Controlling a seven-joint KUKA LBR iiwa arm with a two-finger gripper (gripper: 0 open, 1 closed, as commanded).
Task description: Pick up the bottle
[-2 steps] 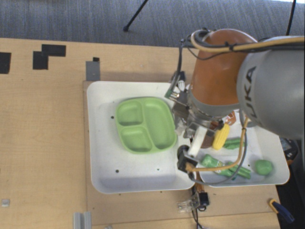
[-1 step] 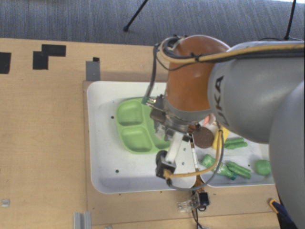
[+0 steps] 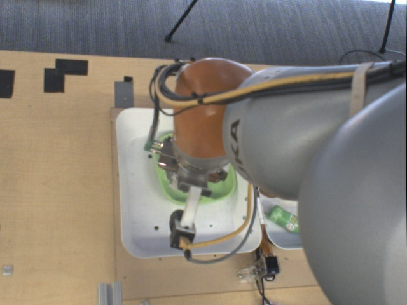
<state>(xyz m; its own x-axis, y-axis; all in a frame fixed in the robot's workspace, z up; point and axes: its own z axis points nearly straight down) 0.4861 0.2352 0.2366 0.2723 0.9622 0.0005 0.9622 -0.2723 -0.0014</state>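
Note:
The arm reaches over the left bin [image 3: 137,221], and its orange band [image 3: 200,113] and wrist cover the bin's middle. The gripper [image 3: 191,175] points straight down under the wrist, right above a light green round object [image 3: 166,184] that lies in the left bin. Just the rim of that object shows around the wrist, so I cannot tell what it is. A small green item with a white label [image 3: 283,220], possibly the bottle, lies in the right bin [image 3: 280,240], partly under the arm.
A white bracket with a yellow cable [image 3: 182,229] hangs from the wrist over the left bin's front. The grey arm body covers most of the right bin. Bare wooden bench [image 3: 57,189] lies to the left.

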